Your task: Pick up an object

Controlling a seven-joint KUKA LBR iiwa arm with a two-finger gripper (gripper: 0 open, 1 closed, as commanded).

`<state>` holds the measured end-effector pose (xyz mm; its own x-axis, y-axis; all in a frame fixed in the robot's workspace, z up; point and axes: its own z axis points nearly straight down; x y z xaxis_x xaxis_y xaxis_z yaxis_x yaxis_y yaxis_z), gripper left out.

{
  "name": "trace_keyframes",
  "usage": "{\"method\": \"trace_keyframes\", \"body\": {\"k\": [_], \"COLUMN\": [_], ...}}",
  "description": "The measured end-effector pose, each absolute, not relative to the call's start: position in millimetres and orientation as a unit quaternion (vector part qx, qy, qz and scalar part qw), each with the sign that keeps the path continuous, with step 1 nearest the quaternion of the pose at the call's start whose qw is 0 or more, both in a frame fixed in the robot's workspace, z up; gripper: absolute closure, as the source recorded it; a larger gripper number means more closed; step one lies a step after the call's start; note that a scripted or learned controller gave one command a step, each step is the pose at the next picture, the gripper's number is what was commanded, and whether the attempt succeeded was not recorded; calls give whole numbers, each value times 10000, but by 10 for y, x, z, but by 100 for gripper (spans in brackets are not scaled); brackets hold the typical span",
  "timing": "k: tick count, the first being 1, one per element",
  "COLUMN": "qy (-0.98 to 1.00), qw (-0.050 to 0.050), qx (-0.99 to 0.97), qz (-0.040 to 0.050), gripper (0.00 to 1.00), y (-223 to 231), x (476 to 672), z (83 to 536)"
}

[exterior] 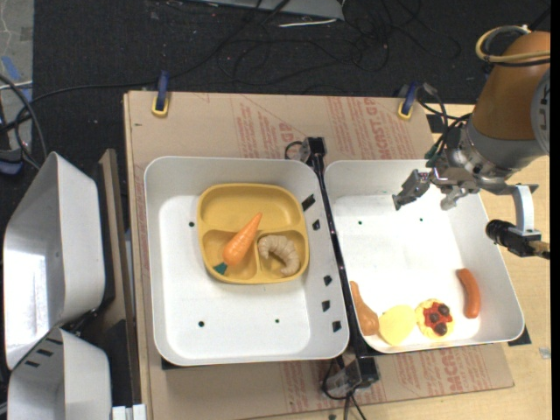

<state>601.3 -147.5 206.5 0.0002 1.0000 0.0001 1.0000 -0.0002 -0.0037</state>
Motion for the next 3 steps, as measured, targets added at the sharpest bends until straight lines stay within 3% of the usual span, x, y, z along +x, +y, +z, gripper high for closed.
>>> {"method": "trace_keyframes", "body": {"k": [2, 3], "qy": [-7065, -7066], "qw": [22, -3], "qx": [-7077, -7076], "qz": [16, -2], "gripper": [0, 100], "y": [-1442, -1442], "x": [5970, 5989], "z": [1001, 1143]}}
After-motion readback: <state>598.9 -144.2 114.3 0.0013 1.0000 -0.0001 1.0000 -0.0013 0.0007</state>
